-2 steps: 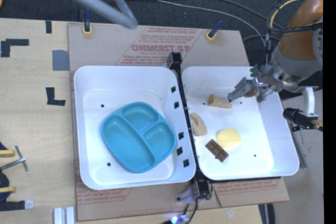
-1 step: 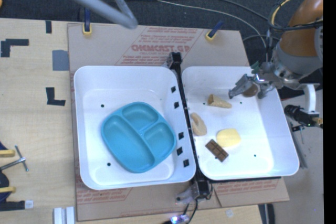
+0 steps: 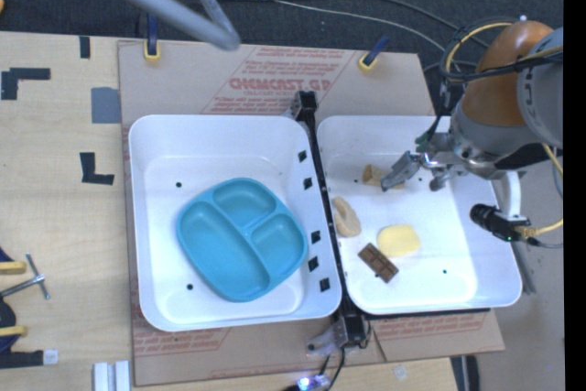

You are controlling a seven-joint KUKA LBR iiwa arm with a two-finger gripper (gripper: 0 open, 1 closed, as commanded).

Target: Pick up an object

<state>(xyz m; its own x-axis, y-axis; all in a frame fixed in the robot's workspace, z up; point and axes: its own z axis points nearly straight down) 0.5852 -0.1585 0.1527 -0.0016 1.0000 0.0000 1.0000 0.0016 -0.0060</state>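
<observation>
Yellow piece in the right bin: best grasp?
Take the yellow piece from straight above, across its shorter front-to-back width. It looks flat and rounded, apart from the brown bar and tan piece, so the jaws should likely clear both.

Jaws spread wide over right bin [image 3: 476, 288], beside small tan piece [image 3: 371, 173]; yellow lump [image 3: 399, 241], brown block [image 3: 377, 262] nearby; blue tray [image 3: 241, 238] in left bin [image 3: 151, 197].

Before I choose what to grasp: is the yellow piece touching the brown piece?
Apart. The camera view shows a strip of white bin floor between the yellow piece and the brown piece.
</observation>
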